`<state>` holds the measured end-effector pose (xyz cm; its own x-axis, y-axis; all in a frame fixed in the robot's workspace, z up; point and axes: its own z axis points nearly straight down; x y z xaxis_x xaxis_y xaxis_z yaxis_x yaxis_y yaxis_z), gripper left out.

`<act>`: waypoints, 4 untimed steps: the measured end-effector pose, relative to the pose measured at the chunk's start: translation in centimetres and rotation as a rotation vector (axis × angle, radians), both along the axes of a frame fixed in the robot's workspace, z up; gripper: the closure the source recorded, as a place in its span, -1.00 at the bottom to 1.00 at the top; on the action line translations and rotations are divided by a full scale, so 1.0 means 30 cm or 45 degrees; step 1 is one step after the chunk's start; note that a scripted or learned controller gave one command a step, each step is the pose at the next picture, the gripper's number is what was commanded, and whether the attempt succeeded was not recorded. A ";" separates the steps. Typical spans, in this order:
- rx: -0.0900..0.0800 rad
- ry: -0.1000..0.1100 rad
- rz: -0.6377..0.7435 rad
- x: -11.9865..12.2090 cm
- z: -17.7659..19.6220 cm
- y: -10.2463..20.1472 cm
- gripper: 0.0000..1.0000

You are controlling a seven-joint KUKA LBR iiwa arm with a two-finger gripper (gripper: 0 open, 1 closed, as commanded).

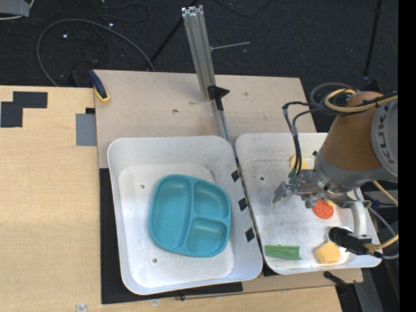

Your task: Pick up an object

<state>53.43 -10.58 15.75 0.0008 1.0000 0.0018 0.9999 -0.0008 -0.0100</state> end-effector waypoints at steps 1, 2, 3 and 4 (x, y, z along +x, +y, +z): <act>-0.001 -0.008 -0.001 -0.007 -0.202 0.019 -1.00; 0.001 -0.013 -0.001 0.002 -0.207 0.014 -1.00; 0.011 -0.021 -0.006 0.011 -0.170 0.025 1.00; -0.003 -0.016 0.002 0.020 0.036 0.005 1.00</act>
